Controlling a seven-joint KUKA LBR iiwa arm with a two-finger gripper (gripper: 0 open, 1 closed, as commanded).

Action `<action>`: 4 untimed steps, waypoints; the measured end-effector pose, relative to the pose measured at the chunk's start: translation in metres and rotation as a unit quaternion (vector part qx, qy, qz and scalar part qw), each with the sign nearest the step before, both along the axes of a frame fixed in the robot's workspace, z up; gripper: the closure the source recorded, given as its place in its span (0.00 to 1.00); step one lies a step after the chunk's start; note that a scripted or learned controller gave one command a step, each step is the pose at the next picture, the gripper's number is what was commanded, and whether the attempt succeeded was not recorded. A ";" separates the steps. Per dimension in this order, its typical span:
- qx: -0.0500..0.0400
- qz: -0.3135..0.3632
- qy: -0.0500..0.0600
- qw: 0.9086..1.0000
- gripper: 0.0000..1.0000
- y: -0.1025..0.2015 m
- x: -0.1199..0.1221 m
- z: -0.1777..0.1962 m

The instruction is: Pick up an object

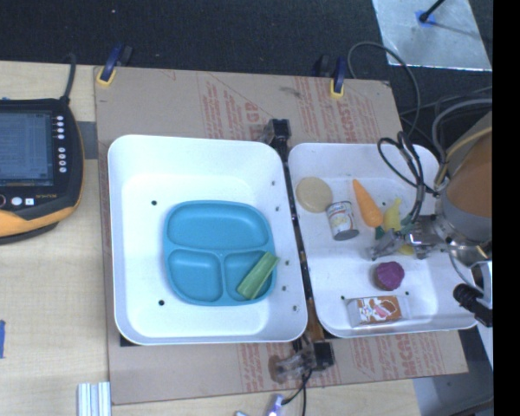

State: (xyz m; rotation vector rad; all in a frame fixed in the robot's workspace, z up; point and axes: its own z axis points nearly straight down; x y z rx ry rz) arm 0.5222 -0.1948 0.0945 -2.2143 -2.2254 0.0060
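1. Low over the right shallow white bin [329, 323], the grey two-finger gripper [397, 239] is seen near that bin's right wall; its metal parts are blurred, so it cannot be told how it stands, and nothing is seen to be held in it.
2. Just below the gripper lies a small round purple object [389, 275] — it is judged to be the nearest candidate for the pick. It looks light and somewhat soft; being round, it may roll away, so it should be taken across its middle.
3. Beside the gripper, at its left, an orange toy carrot [367, 202] lies at a slant, and a small yellow-green piece [393, 211] is close to it.
4. Further left stand a small tin can with a pale label [341, 219] and a flat beige disc [314, 194]. The can is judged stiff and slippery.
5. A flat printed packet [374, 309] lies near the front wall — thin, hard to grip from above.
6. In the left white bin [130, 232] a blue divided plastic plate [208, 241] bears a green stick-shaped piece [256, 275].
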 end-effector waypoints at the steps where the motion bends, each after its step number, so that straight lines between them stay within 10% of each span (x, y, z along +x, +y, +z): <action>1: 0.001 -0.001 -0.001 1.000 0.00 -0.001 0.074 -0.002; 3: 0.001 0.001 0.000 1.000 0.00 0.065 -0.041 -0.003; 4: 0.000 0.003 0.000 1.000 1.00 0.064 -0.041 0.007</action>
